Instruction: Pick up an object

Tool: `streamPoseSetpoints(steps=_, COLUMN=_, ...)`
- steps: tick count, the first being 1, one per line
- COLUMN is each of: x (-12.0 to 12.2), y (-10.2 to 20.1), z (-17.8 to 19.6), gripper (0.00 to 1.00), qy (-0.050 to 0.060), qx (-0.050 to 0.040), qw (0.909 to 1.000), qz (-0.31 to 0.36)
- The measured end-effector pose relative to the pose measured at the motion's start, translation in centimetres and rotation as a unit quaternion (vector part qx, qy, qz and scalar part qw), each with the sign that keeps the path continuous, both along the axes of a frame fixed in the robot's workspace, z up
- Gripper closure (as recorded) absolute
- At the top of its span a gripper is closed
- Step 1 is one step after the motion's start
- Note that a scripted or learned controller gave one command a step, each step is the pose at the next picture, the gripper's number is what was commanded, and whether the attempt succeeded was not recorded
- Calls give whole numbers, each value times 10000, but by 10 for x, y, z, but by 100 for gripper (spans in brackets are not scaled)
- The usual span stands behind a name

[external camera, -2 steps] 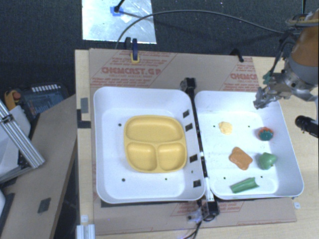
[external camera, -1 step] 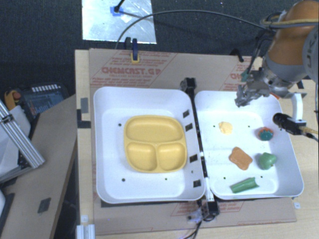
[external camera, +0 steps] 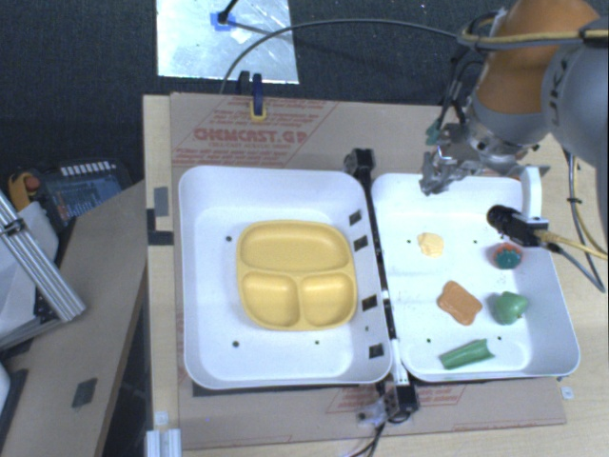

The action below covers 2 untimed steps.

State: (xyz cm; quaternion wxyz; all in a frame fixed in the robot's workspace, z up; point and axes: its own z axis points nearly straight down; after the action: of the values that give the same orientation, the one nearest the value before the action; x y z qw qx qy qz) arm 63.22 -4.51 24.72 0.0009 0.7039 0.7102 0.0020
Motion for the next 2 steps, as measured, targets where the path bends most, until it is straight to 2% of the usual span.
streamPoseSetpoints(steps=1, x=4, y=48, z=4, gripper=100, qy=3, qx=0, qw=10000, qz=3)
streamPoseSetpoints(steps=2, x=6, y=102, z=-14, gripper=100, qy=15, qx=1, qw=10000, qz=3)
